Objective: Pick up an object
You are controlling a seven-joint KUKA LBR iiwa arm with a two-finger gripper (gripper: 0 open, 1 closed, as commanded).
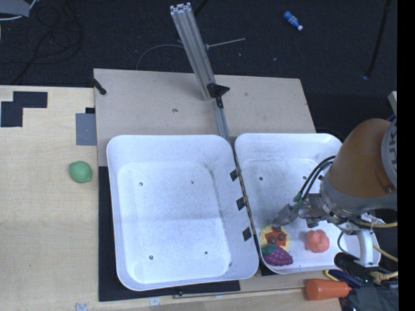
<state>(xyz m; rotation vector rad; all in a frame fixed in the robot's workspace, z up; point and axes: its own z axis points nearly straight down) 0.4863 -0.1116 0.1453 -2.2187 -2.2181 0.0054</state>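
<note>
Camera view, arm: we see the grey arm with its orange band reach in from the right and hang over the right bin [279, 149].
Camera view, claw: the claw [283, 217] sits low at the near part of the right bin, just above a small cluster of toys; we cannot tell its state, because the picture is too dark and small there.
Camera view, target: the likeliest object is the yellow and red toy [274, 236], directly under the claw tip; a purple grape bunch [279, 257] touches it on the near side.
Camera view, other candidates: a pink lump [317, 240] lies just beside these, toward the right, partly under the wrist.
Camera view, left bin: the left bin [123, 151] has white floor and walls beside the right one.
Camera view, table: a green ball [80, 172] rests on the table [39, 225], well apart from both bins; an orange object [327, 289] lies outside the near rim.
Risk, crowding: we judge that the toys touching each other could make the claw nudge one aside and close on nothing.
Risk, wall: the cluster lies near the bin's near-left wall, so a descent slightly off could strike the rim.
</note>
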